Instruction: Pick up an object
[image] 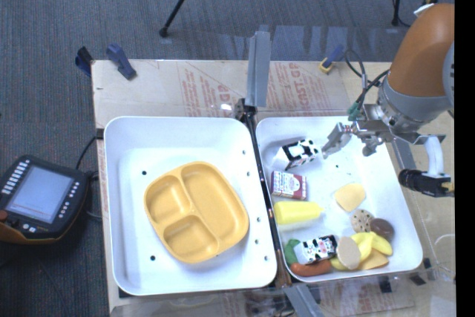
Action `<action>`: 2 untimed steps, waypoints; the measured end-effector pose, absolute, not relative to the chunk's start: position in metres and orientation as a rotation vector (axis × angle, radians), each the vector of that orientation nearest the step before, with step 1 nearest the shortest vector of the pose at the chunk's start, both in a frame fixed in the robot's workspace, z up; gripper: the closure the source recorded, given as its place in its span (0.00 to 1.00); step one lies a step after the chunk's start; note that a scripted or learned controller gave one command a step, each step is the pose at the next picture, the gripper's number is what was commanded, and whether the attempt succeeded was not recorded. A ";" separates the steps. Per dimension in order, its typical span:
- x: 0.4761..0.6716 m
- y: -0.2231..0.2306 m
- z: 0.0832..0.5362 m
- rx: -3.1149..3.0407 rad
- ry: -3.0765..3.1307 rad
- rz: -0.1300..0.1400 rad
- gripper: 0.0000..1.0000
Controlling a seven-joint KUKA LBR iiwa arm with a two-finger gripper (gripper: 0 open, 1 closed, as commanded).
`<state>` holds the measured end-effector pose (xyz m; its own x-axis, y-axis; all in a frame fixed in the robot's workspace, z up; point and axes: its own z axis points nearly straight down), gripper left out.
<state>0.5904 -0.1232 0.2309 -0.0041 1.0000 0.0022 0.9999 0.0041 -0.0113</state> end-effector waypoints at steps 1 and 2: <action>0.638 -0.106 0.158 -2.287 -2.134 0.016 0.00; 0.649 -0.095 0.110 -2.285 -2.173 -0.018 0.00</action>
<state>0.6493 -0.0951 0.1100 0.0502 0.9987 0.0002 0.9986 -0.0502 0.0162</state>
